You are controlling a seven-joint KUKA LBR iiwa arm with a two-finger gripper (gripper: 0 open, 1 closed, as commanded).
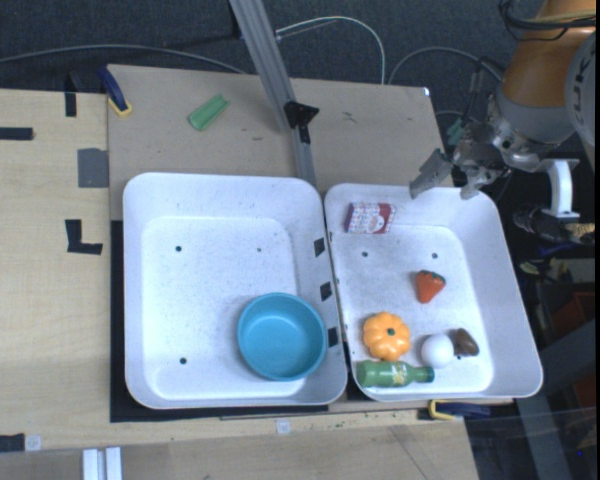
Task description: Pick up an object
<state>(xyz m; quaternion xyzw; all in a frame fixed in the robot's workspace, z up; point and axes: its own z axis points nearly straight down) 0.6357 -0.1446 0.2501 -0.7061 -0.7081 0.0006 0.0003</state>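
Observation:
My gripper (448,180) hangs above the far rim of the right bin (505,268), its fingers (426,177) spread open with nothing between them. In that bin a red-and-white carton (368,217) lies near the far edge, just left of and below the gripper. A red pepper-like piece (430,286) sits mid-bin. Along the near side are an orange pumpkin (386,335), a white ball (437,349), a brown lump (465,342) and a green bottle (395,373) lying flat. A blue bowl (280,335) stands in the left bin (180,218).
A slanted metal pole (270,58) crosses the bench behind the bins, ending near their shared far corner. A green block (207,112) and a blue-yellow clamp (115,90) lie on the bench at the back left. Cables (360,28) trail behind the bench.

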